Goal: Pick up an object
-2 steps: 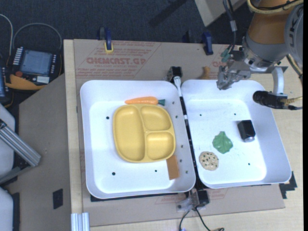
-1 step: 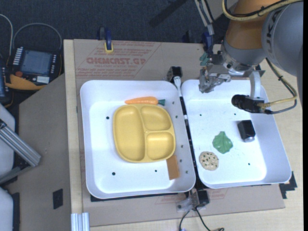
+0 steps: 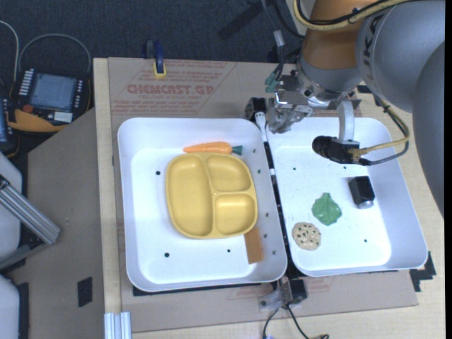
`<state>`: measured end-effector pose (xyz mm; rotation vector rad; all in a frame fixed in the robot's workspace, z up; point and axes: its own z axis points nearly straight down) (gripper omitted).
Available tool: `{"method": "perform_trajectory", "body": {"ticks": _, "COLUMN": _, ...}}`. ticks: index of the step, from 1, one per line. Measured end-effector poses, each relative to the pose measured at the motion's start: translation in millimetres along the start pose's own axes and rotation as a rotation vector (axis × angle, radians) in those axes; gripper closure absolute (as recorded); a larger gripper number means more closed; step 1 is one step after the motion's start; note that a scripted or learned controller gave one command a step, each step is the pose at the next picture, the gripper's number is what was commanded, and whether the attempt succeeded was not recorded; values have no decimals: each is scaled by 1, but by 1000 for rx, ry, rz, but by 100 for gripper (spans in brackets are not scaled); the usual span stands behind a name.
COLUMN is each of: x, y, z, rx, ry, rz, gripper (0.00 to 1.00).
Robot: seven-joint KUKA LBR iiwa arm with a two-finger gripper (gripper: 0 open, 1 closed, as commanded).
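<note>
A robotics laboratory test cell is shown. Two shallow white bins [image 3: 134, 210] are set side by side on a paper-covered board [image 3: 176, 87] printed with red lettering, clamped at its far edge by a blue clamp [image 3: 157, 56]. A grey industrial arm with an orange band [image 3: 346, 20] is mounted over the far right corner. A handheld control pendant [image 3: 51, 94] with trailing cables is seen beyond the left edge, on dark carpet [image 3: 141, 6]; aluminium framing [image 3: 25, 214] is visible beside it.
</note>
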<state>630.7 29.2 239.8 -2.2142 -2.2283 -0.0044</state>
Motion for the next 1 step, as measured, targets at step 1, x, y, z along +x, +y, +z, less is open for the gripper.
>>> {"method": "perform_trajectory", "body": {"ticks": 1, "x": 54, "y": 5, "z": -4, "rx": 0, "ry": -1, "rz": 0, "gripper": 100}}
